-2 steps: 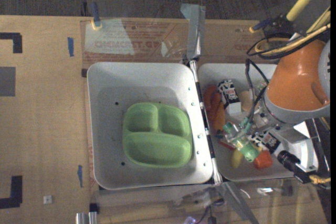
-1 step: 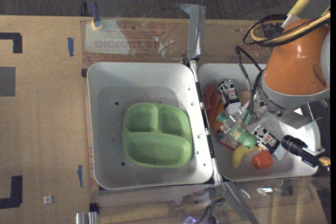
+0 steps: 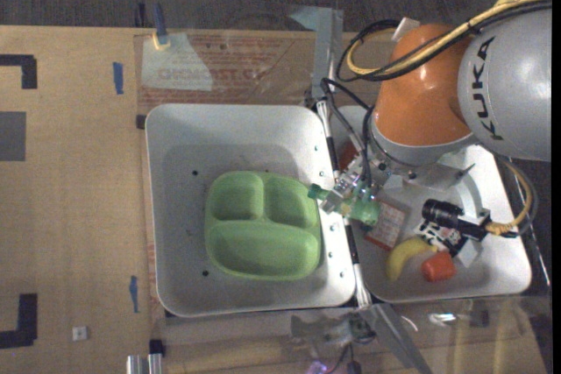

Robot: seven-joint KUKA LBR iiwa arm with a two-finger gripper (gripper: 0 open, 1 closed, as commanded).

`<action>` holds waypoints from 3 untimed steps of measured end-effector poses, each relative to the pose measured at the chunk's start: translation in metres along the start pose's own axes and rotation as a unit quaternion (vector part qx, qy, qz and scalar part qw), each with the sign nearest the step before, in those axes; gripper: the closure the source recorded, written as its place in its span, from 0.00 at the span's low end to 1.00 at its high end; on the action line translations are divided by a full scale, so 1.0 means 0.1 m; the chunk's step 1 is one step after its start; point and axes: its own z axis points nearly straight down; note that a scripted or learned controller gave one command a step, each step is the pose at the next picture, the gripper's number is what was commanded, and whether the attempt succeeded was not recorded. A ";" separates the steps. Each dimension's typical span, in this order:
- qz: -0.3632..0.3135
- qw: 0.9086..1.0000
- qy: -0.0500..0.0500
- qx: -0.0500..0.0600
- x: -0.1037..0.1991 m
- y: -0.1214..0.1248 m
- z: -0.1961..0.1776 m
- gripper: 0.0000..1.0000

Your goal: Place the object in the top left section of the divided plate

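Camera view: the claw [image 3: 344, 193], state of grip indeterminate, sits over a green object [image 3: 358, 208] at the bins' shared wall, with the plate [image 3: 261, 225] section at its 9 o'clock.

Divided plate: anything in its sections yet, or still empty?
Empty. All three sections of the green divided plate show bare green. The end effector sits at the plate's right rim, over the seam between the bins.

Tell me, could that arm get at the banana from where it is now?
Probably yes. The banana lies uncovered in the right bin, with the gripper just to its upper left at the divider; an orange-red object touching it could crowd a grasp.
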 end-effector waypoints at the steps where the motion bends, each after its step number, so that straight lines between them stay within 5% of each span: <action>1: -0.122 0.993 0.002 0.001 0.78 0.03 0.00 1.00; 2: -0.173 0.985 0.000 0.000 0.87 0.07 -0.23 1.00; 3: -0.063 0.998 0.002 0.002 0.65 -0.18 0.00 1.00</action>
